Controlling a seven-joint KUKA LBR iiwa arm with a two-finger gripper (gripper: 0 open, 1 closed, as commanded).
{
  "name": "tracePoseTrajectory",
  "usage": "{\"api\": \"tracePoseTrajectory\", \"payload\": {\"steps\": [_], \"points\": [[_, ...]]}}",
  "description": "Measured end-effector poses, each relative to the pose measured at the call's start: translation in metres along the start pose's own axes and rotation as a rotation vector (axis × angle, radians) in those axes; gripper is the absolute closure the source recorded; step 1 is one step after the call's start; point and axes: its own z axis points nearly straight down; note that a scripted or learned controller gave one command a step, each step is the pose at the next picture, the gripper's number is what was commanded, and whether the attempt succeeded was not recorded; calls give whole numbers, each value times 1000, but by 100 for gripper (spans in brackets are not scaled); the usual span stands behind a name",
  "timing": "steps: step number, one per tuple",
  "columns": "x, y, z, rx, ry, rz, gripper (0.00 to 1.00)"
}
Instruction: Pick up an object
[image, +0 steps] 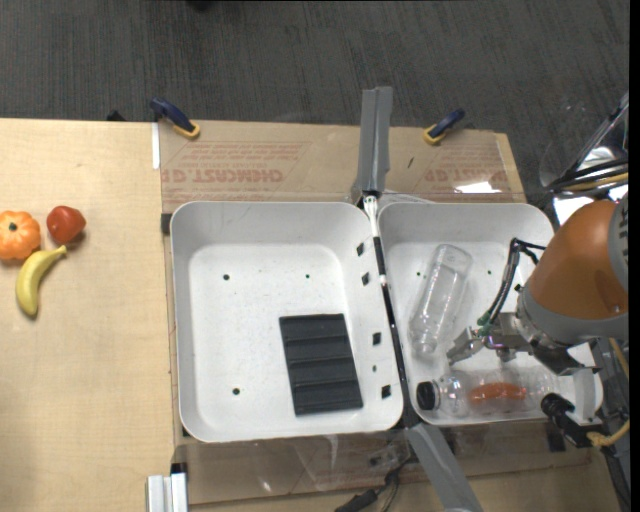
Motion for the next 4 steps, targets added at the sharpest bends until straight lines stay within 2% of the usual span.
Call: {"api": "tracePoseTrajectory", "payload": {"steps": [1, 2, 3, 4], "points": [[-9, 48, -21, -2, -1, 76, 0], [-26, 127, -13, -3, -3, 62, 0], [-64, 38, -60, -3, -2, 95, 0], [-58, 44, -46, -1, -1, 126, 0]]}}
